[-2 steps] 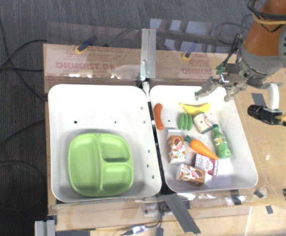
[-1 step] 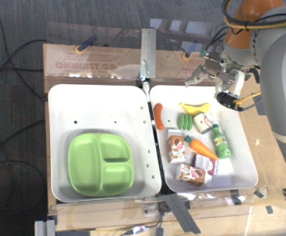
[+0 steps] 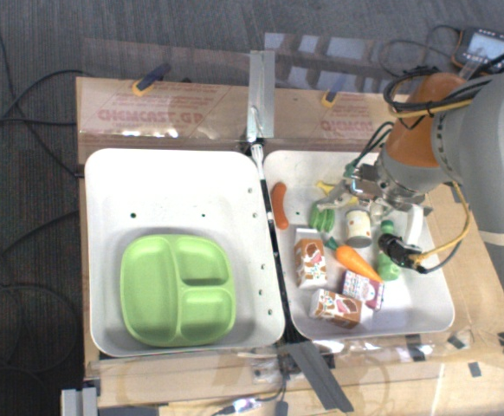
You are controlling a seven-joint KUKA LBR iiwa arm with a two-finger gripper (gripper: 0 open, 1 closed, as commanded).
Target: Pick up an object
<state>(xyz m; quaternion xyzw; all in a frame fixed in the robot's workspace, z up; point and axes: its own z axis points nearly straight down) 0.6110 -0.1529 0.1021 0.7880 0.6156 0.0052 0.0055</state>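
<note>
Your hand [image 3: 366, 204] sits low in the right bin [image 3: 434, 315], over the cluster of small things near its far right side, but the wrist and cables cover it from above, so you cannot tell how it is set or whether it has anything. Right under it stands a small cream can [image 3: 358, 225], with a green piece [image 3: 323, 217] just to its left and a carrot [image 3: 357, 260] lying just in front, tip pointing toward the bin's right wall. Nearer you lie three small cartons [image 3: 312, 263], and a red sausage [image 3: 280, 206] lies alone by the left wall. The left bin [image 3: 165, 172] holds a green tray [image 3: 178, 289]. These look like light plastic toys: stiff, smooth and likely to skid out of a loose pinch. The can is probably the closest candidate; take it across its round body, low and square, since it could roll or tip. The carrot would want a grip across its thick end, not the taper. The cartons should offer flat sides and the surest hold.
</note>
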